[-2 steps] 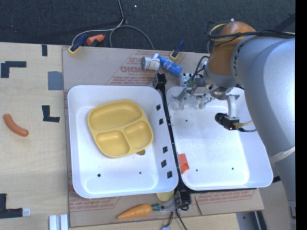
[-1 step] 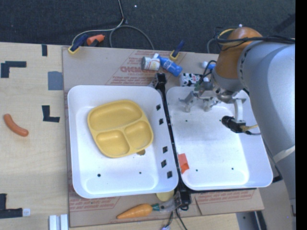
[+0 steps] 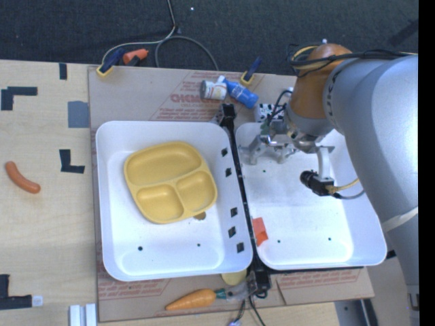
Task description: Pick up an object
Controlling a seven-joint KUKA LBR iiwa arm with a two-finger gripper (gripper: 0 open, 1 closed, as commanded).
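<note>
A yellow divided plate (image 3: 170, 180) lies in the left bin (image 3: 115, 250), tilted slightly, with a small brown bit (image 3: 199, 216) peeking out at its lower right edge. My gripper (image 3: 266, 148) hangs low over the back left corner of the right bin (image 3: 319, 250), close to the divider between the bins. I see nothing held in it. The grey arm with its orange band (image 3: 316, 87) reaches in from the right and covers the back right part of that bin.
A white and blue bottle (image 3: 228, 90) lies behind the bins. An orange carrot (image 3: 194, 299) rests on the bench in front of them. A sausage (image 3: 22, 177) lies far left. A red tag (image 3: 259, 231) sits by the divider. Clamps (image 3: 122, 58) hold the board's back edge.
</note>
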